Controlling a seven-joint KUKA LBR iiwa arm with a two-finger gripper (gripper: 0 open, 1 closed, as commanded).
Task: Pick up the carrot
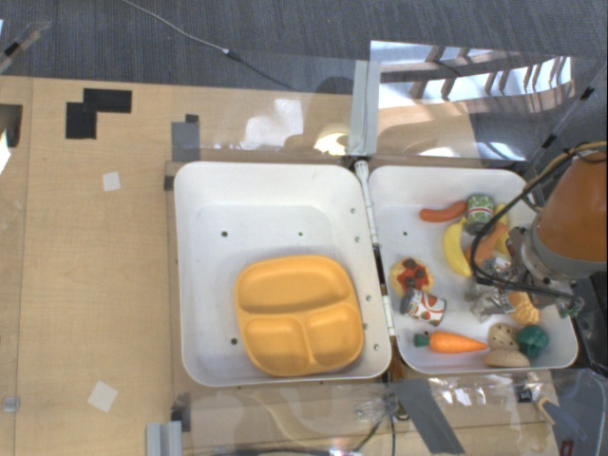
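The carrot (454,343) is orange with a green top at its left end. It lies flat near the front edge of the right bin (399,198). My gripper (491,301) hangs low inside that bin, up and to the right of the carrot and apart from it. The arm's orange band (578,218) sits above it at the right edge. Cables and the wrist hide the fingertips.
Around the gripper lie a yellow banana (455,250), a green can (480,208), a sausage (443,213), a small red-and-white can (424,305), a fruit piece (412,275), a potato-like lump (504,346) and a dark green item (533,340). The left bin (204,207) holds a yellow divided plate (297,313).
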